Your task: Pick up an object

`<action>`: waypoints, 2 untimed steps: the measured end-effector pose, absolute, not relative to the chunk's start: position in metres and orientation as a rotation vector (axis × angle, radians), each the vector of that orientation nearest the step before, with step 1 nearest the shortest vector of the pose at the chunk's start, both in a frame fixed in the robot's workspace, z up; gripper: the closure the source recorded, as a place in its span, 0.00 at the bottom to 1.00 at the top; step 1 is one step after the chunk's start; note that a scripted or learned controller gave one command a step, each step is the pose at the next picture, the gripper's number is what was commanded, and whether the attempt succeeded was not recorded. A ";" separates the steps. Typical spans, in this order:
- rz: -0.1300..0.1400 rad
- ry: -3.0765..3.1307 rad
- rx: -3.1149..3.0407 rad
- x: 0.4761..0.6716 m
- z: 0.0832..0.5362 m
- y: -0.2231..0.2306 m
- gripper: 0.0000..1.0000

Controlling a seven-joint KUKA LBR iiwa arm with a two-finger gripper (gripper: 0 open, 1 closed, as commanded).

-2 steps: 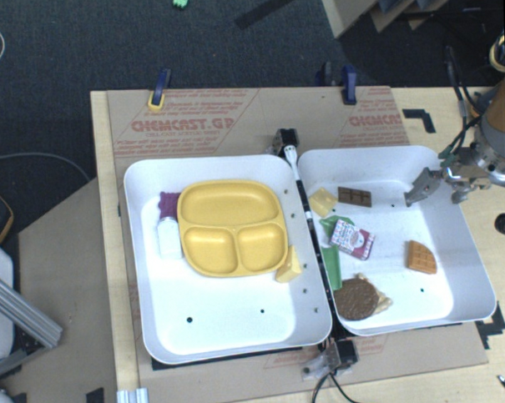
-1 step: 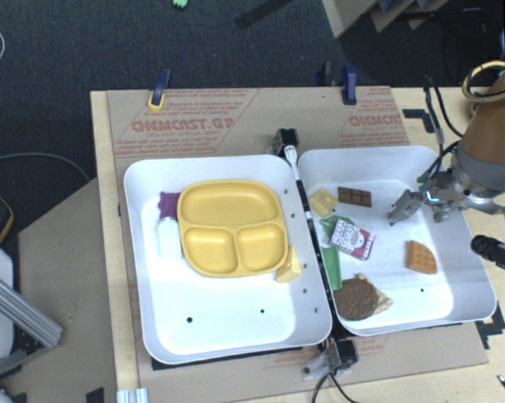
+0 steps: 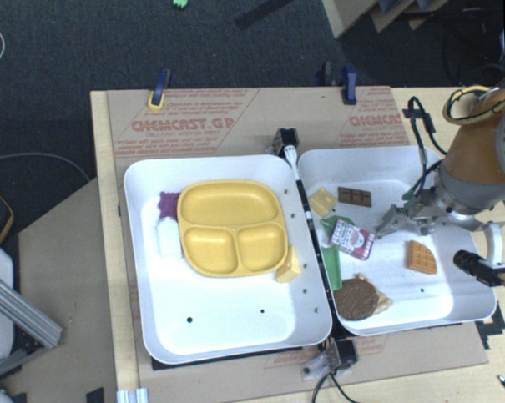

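The right bin (image 3: 376, 162) holds several small items. These are a pale yellow wedge (image 3: 322, 203), a brown chocolate bar (image 3: 354, 197), a pink and white packet (image 3: 352, 238), a green strip (image 3: 331, 256), a round brown cookie (image 3: 355, 299) and an orange waffle square (image 3: 420, 258). My gripper (image 3: 406, 223) hangs over the middle right of this bin, between the packet and the waffle. It is open, with nothing between its fingers.
The left bin (image 3: 225, 331) holds a yellow divided tray (image 3: 233, 225), a purple item (image 3: 167, 203), a white item (image 3: 167, 239) and a yellow scrap (image 3: 288, 270). The grey arm (image 3: 476, 166) reaches in from the right, with black cables beside it.
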State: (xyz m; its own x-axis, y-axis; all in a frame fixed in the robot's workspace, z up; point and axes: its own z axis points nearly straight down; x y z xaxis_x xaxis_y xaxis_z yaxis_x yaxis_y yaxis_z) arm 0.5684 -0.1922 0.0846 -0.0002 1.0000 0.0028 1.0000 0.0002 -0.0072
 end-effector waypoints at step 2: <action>-0.003 -2.226 -2.225 0.573 0.142 -0.196 1.00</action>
